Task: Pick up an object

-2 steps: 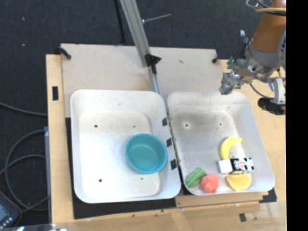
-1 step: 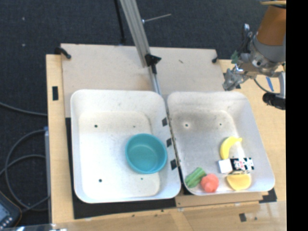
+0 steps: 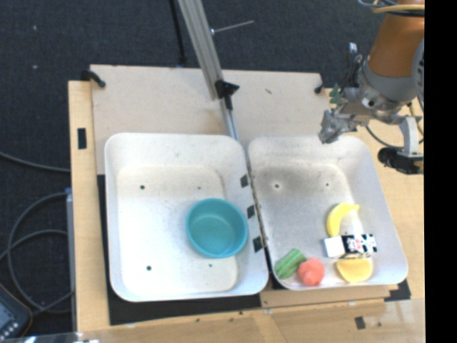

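Banana (image 3: pixel 341 216) lies in the right bin (image 3: pixel 300 191), touching a small box (image 3: pixel 350 245) at the near corner. Gripper (image 3: pixel 330 133) hovers over that bin's far rim; jaw state cannot be told. Risk: crowded neighbours deflect the jaws, causing a missed grasp.

text: none legible | white box (image 3: pixel 349 245) in right bin (image 3: pixel 311 164): dark print, too blurred to read
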Available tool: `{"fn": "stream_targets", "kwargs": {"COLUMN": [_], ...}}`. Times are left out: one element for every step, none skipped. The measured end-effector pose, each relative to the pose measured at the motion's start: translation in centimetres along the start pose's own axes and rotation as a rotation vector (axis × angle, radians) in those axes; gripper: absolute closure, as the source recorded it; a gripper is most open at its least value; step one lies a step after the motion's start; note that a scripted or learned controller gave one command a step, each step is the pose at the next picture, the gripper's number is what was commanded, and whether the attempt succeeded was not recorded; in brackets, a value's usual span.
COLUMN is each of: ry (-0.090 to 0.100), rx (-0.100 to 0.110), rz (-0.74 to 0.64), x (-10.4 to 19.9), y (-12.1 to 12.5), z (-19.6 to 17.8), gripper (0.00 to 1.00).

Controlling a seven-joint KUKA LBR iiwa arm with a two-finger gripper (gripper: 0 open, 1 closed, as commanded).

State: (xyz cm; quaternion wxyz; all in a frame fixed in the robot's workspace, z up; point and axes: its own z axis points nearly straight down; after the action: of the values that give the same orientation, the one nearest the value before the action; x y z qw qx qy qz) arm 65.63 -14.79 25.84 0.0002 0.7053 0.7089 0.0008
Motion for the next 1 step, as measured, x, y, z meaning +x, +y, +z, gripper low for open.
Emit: {"fn": "stream_targets", "kwargs": {"ry": [0.0], "rx": [0.001], "rz": [0.0], "x": [3.63], "y": [-3.2], "z": [0.41], "gripper": [1.0]}}
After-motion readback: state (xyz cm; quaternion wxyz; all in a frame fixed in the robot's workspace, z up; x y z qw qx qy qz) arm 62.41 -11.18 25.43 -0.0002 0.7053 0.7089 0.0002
